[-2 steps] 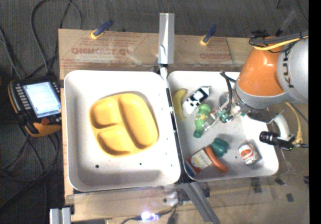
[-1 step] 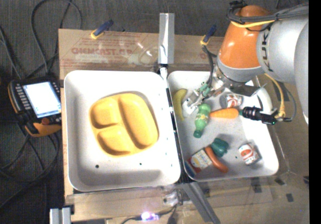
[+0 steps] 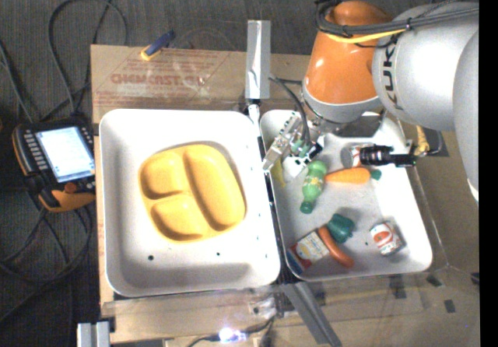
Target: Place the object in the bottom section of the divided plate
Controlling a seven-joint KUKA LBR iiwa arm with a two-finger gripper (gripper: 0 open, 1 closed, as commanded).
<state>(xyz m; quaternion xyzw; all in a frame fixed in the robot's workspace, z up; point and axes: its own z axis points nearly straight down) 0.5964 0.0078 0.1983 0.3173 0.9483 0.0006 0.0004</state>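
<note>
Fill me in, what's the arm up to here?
The KUKA arm is reaching into the right bin, its gripper low at the bin's upper left corner, near a green bottle and a carrot. Nothing shows between its fingers. The yellow divided plate in the left bin has nothing in any section, so the placing isn't done.

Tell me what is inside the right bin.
Right bin holds a green bottle, carrot, teal piece, small can, sausage and packet. The arm covers its upper part.
</note>
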